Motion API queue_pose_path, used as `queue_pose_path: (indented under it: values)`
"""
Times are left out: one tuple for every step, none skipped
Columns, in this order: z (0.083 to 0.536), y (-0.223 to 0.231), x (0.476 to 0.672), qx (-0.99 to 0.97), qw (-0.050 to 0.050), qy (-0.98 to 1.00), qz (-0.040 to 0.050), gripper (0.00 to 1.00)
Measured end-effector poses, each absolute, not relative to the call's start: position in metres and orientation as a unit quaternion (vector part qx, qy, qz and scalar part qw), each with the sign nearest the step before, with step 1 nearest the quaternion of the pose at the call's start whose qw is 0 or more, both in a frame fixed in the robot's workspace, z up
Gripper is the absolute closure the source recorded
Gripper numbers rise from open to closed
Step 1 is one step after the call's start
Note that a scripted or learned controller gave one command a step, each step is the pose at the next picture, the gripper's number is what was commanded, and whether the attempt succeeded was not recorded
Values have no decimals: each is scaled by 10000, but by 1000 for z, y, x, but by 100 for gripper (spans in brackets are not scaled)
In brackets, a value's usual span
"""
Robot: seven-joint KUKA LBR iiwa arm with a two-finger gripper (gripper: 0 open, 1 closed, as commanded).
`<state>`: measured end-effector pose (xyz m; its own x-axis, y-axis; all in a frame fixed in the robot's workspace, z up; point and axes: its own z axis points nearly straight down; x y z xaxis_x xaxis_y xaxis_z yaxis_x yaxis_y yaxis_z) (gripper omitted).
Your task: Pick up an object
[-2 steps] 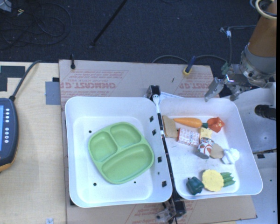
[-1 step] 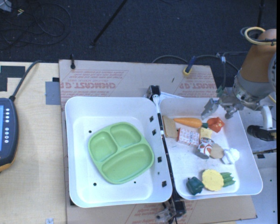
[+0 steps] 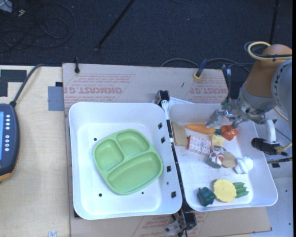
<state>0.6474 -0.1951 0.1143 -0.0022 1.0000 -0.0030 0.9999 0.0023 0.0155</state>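
The right bin (image 3: 266,191) holds several small items. An orange carrot (image 3: 200,129) lies near its back left, with a red toy vegetable (image 3: 230,133) to its right. Below them are a red-and-white box (image 3: 198,144), a small can (image 3: 217,157), a tan piece (image 3: 230,160) and a white piece (image 3: 244,165). Near the front lie a yellow corn-like piece (image 3: 224,190), a green bean pod (image 3: 240,187) and a dark teal item (image 3: 205,196). My gripper (image 3: 226,123) hangs open just above the carrot's right end and the red vegetable, with nothing between its fingers.
The left bin (image 3: 84,117) holds a green divided plate (image 3: 128,161). A ridge with black clips (image 3: 168,152) separates the two bins. A teach pendant (image 3: 0,139) lies on the bench at far left.
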Motion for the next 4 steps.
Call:
queue_pose_path:
  values:
    - [97,-166,613,7070,2,7072,-2,0]
    - [88,-132,570,7082,-19,7060,-5,0]
    - [89,-103,508,7083,-12,7059,0,0]
    - [99,-104,511,7092,-21,7050,4,100]
